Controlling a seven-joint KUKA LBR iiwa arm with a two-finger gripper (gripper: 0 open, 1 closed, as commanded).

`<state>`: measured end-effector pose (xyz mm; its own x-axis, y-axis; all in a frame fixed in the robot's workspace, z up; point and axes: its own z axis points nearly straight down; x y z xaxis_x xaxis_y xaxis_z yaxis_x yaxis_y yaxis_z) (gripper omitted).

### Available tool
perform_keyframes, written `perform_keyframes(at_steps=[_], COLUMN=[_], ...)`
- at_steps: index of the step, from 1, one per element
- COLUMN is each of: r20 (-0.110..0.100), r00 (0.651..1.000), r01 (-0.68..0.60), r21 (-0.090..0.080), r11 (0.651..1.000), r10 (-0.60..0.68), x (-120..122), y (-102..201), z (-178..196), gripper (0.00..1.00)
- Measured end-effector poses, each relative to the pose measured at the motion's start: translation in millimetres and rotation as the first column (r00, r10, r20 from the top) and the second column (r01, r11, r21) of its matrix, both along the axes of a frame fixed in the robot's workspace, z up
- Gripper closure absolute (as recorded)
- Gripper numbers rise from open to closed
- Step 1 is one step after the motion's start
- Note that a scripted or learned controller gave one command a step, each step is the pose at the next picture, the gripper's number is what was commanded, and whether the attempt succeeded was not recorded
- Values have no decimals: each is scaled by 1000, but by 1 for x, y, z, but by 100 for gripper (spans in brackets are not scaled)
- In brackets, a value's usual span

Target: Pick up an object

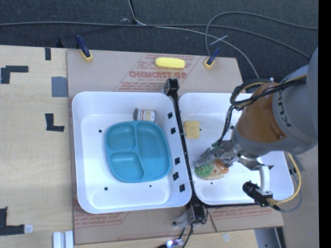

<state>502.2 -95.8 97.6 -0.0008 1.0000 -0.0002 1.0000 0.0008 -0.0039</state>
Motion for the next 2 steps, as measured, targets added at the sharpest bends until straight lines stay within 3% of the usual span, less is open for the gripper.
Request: perform_keyframes(at_steps=[1, 2], r20=[6, 14], r00=[1000, 1000], r01=[2, 3], r21=[-3, -8], r11=[1000, 1000], r10=[-2, -3], x=[1, 3], y=[-2, -3], z=[-11, 1], gripper=[0, 100])
